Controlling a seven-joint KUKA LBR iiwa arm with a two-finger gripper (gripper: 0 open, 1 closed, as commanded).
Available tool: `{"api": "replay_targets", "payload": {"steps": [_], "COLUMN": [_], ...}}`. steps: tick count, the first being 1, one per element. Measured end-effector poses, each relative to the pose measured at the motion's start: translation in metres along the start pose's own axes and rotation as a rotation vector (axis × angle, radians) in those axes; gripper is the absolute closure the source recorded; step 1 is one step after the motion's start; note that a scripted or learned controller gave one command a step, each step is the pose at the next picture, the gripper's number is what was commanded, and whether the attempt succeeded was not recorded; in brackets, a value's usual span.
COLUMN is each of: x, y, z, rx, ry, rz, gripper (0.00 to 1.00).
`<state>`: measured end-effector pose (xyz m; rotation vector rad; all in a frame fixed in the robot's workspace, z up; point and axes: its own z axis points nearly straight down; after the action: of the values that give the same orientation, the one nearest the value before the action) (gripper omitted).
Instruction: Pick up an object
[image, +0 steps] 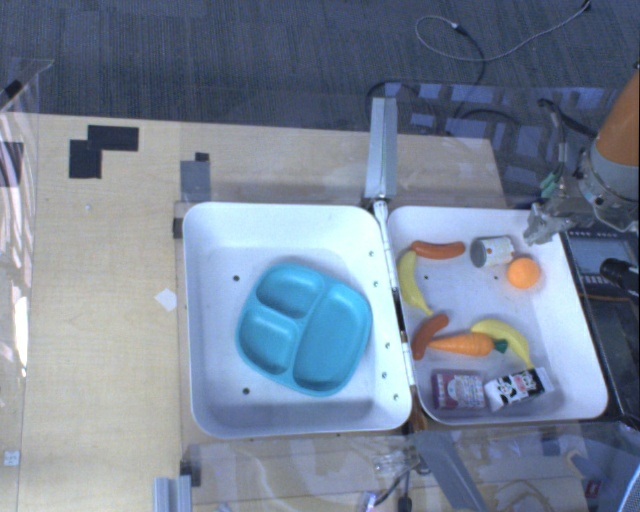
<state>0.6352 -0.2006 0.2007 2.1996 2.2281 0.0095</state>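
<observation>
Two white bins: left bin (200, 330), right bin (575, 330). One blue divided plate (304, 328). Two bananas: one (410, 283), another (503, 335). Two sausages: one (438, 250), another (429, 334). One carrot (464, 345). One orange ball (523, 273), the item nearest the hand (545, 222). One grey can (491, 250). Two cartons: one maroon (456, 390), one black-and-white (514, 388). One hand on one arm.

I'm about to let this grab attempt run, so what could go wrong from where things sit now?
The carrot lies against a sausage and a banana, so a grab there may catch two things or slip. The orange ball would probably roll off a closing gripper. The milk carton sits near the right bin's wall, leaving little room.
</observation>
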Motion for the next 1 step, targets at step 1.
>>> {"api": "replay_targets", "payload": {"steps": [1], "x": [0.0008], "y": [0.0023], "z": [-0.0129], "rx": [-0.007], "ry": [-0.003], "rz": [-0.007], "gripper": [1.0]}}
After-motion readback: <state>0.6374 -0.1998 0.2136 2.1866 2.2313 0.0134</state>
